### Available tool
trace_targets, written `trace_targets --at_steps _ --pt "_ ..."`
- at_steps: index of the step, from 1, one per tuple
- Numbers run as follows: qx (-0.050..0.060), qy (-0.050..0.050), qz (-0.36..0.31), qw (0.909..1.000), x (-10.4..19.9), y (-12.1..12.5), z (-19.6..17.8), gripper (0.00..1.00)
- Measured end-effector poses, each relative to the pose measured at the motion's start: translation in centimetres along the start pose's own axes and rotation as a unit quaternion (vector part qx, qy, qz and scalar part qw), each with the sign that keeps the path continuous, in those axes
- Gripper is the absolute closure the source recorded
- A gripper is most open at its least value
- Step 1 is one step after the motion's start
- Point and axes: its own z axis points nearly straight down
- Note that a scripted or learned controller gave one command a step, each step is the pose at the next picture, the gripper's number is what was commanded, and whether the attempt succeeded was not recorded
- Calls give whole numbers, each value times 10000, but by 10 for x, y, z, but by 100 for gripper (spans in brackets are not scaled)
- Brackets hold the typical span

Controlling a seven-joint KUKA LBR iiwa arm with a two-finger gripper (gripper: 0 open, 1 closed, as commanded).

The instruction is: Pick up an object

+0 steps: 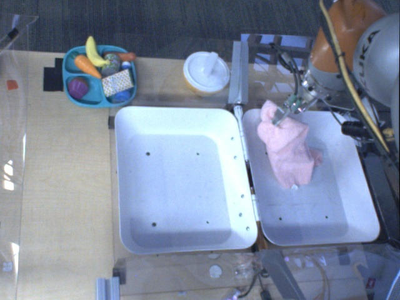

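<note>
Cloth [289, 154], pink and soft, lies bunched in the right bin [350, 227], near its top left part. The gripper [292, 110] is at the cloth's top edge and looks pinched on a fold there. The hold looks small, so the cloth could slip out if the arm goes up fast. The left bin [181, 230] sits beside it on a pale wood surface [56, 186]. A blue tray [70, 91] of toy food and a white bowl [206, 72] sit farther back.
</note>
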Motion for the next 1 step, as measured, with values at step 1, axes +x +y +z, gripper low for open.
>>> trace_targets --at_steps 1 --pt "2 0 -799 9968 -27 -16 17 100"
